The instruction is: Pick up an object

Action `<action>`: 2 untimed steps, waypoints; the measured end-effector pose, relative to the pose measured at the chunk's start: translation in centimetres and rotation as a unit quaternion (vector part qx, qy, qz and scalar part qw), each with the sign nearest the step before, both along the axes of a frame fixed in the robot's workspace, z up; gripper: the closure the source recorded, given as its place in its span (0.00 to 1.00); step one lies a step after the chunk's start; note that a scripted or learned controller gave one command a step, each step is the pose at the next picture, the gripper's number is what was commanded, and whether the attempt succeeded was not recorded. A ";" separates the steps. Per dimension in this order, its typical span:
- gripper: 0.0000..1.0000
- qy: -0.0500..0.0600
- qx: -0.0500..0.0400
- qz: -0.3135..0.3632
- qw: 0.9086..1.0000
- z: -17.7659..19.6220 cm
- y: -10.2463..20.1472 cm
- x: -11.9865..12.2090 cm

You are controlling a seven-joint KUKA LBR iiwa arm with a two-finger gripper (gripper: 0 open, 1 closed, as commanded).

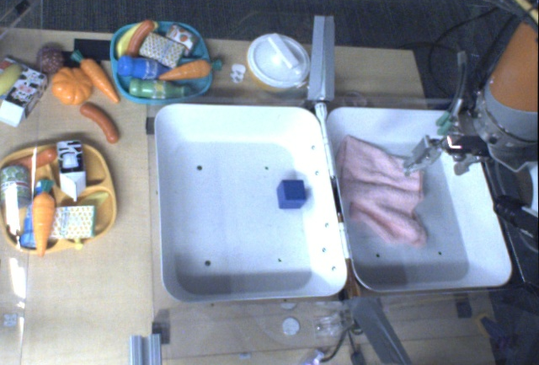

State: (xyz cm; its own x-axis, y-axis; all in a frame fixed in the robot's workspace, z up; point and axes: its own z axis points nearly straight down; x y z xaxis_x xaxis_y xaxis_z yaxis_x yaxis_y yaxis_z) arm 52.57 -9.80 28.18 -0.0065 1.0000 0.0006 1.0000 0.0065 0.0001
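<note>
A small blue cube (292,193) lies near the middle of the left bin (194,271). A crumpled pink cloth (383,193) covers the left half of the right bin (472,262). My gripper (421,156) reaches in from the right and hangs low over the cloth's upper right edge, at or just above the fabric. The grey wrist and orange band (514,81) rise behind it at the right edge of the view. Nothing is visibly lifted off either bin floor.
On the bench left of the bins sit a blue bowl (160,61) and a yellow tray (59,199) of toy food, with loose toy vegetables (84,89). A white lidded container (279,60) stands behind the bins. A metal divider (319,60) stands between the bins.
</note>
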 end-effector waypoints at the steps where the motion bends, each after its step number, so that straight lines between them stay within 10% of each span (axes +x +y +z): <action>1: 0.00 0.000 0.000 0.072 0.997 -9.0 -4.0 -0.9; 2: 0.00 -0.004 -0.001 0.108 0.994 -18.6 -5.5 -1.3</action>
